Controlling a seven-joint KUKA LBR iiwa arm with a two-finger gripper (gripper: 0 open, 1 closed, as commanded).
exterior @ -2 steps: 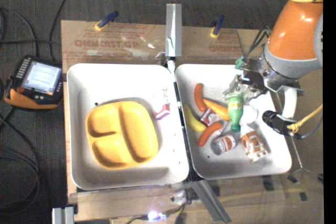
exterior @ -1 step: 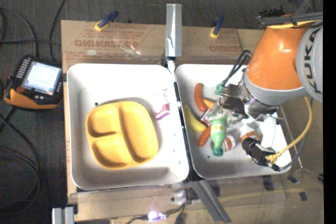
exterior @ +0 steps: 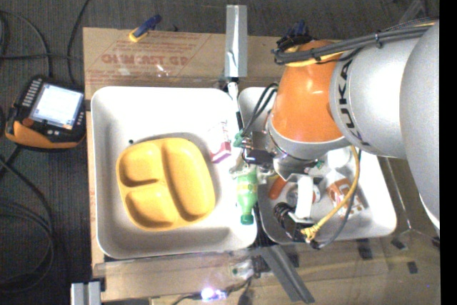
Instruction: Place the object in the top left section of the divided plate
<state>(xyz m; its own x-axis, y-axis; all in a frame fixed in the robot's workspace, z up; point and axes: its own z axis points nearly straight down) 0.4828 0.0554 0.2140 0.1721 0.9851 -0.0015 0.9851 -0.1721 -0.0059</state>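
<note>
- An orange-cased teach pendant with a lit screen (exterior: 48, 113) is seen on the floor at the far left.
- A flat brown cardboard sheet (exterior: 150, 57) carries red printing, too faint and reversed to be read; a small blue and yellow clip (exterior: 145, 27) lies on it.
- Two shallow white bins are counted: the left bin (exterior: 107, 118) holds one yellow three-section divided plate (exterior: 166, 182).
- A green plastic bottle-shaped object (exterior: 246, 194) is placed over the rim between the bins, just beside the plate, outside its sections.
- The right bin (exterior: 378, 214) is largely covered by the grey and orange arm (exterior: 335, 103), lettered "KUKA".
- The gripper (exterior: 246, 153) is seen above the green object; its opening cannot be told.
</note>
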